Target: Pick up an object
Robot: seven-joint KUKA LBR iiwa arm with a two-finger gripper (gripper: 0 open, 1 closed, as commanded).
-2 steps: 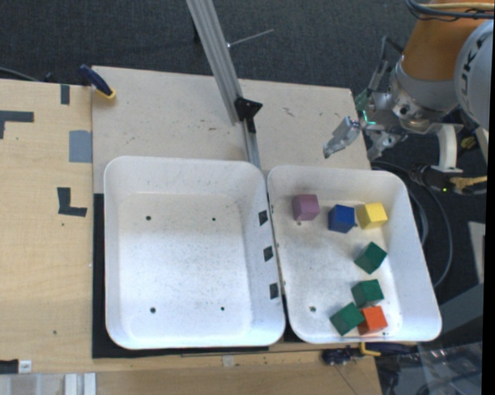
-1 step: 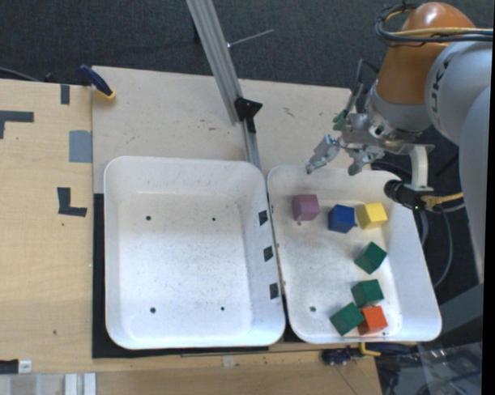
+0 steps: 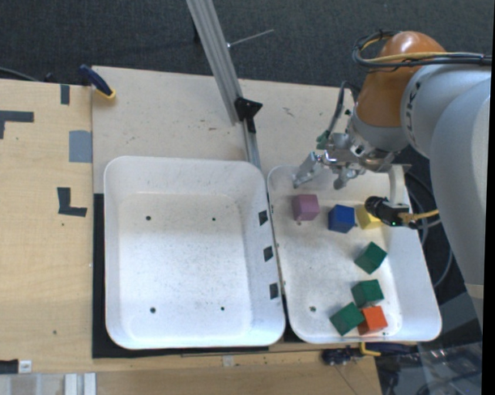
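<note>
Here, your gripper (image 3: 321,177) hovers, jaws apart and holding nothing, over the right white bin's (image 3: 407,267) far end, just above the small purple cube (image 3: 305,208); small blue cube (image 3: 341,219) beside it.

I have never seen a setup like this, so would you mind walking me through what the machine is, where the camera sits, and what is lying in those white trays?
This is a single picture from a camera fixed above a bench, looking down at a slant. The large grey machine with the orange band is a robot arm reaching in from the right side of the picture. At its tip is a two-finger gripper, open and holding nothing, hovering over the far end of the right bin. That bin holds small blocks: a purple block just below the gripper, a blue block, a yellow block, three green blocks and an orange block. The left bin sits beside it.
</note>
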